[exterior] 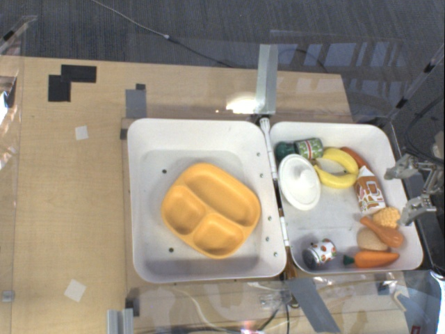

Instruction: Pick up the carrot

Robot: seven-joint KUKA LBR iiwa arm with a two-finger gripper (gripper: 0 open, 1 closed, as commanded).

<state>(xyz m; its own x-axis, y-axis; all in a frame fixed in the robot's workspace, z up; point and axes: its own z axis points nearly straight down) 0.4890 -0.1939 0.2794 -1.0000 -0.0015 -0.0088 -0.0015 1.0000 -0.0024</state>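
End effector (415, 187) at right bin (334, 218) rim; carrot (375, 259) near front wall (crowded).

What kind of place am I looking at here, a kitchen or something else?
Probably a robotics lab bench, not a kitchen. Two white bins sit on a taped wooden bench, a gripper reaches in from the right, and the carrot and banana look like toys.

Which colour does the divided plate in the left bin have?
The divided plate is yellow-orange, seen in the camera view.
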